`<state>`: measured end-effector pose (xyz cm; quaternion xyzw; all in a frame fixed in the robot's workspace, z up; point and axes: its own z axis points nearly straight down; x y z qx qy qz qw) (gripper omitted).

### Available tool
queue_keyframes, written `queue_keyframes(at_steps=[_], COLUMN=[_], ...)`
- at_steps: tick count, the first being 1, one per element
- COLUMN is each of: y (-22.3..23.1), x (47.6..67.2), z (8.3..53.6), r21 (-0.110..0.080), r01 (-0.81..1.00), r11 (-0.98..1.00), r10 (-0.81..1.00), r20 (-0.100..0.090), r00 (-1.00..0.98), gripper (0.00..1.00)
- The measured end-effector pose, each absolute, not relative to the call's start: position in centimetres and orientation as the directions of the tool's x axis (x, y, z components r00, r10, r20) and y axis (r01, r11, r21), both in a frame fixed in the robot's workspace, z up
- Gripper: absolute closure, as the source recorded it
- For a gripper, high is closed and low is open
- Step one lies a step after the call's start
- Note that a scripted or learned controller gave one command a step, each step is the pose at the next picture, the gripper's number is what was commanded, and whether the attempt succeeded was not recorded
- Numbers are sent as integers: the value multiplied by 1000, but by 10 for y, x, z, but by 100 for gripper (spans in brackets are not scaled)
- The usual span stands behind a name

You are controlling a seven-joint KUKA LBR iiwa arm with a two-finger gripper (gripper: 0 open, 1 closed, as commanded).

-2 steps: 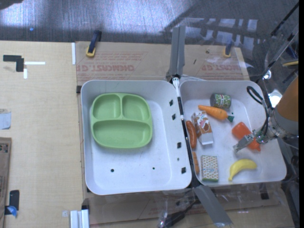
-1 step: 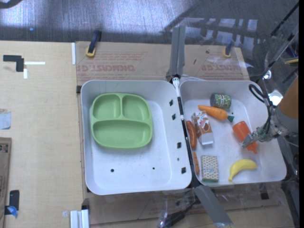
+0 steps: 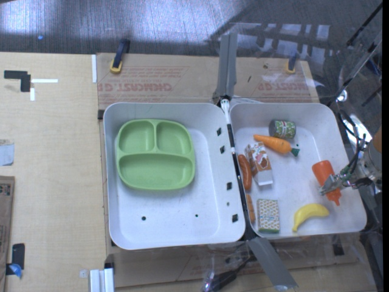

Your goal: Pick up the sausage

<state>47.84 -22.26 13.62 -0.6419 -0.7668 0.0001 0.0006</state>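
The tool (image 3: 333, 186) is sitting low at the right edge of the right bin (image 3: 316, 111), coming in from the right side. Honestly can't tell how it's set from this angle, it's small and tangled up with an orange bottle-shaped thing (image 3: 323, 171) right at its tip. They look like they're touching, but I can't make out whether anything is actually grasped.

The sausage (image 3: 244, 171) is well off to the tool's left, across the bin, lying lengthwise along the bin's left wall. Just beside it, on the tool's side, is a small red-and-white carton (image 3: 261, 162), pretty much touching it.

Between the tool and the sausage, further back, there's a carrot (image 3: 276, 143) with a green can (image 3: 282, 128) behind it. Nearer the front, the banana (image 3: 309, 214) is just below and left of the tool, and a green patterned box (image 3: 268, 215) sits left of the banana.

Way past all of that, the left bin (image 3: 164, 230) has a green divided plate (image 3: 156, 154) in it. Everything is on the table (image 3: 48, 163).
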Motion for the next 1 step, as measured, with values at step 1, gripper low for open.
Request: queue_keyframes(at_steps=[1], y=[-135], x=[479], z=[277], r21=[-1], r01=[997], r11=[80], r10=[997], r20=[-1], r00=[-80], gripper=[100])
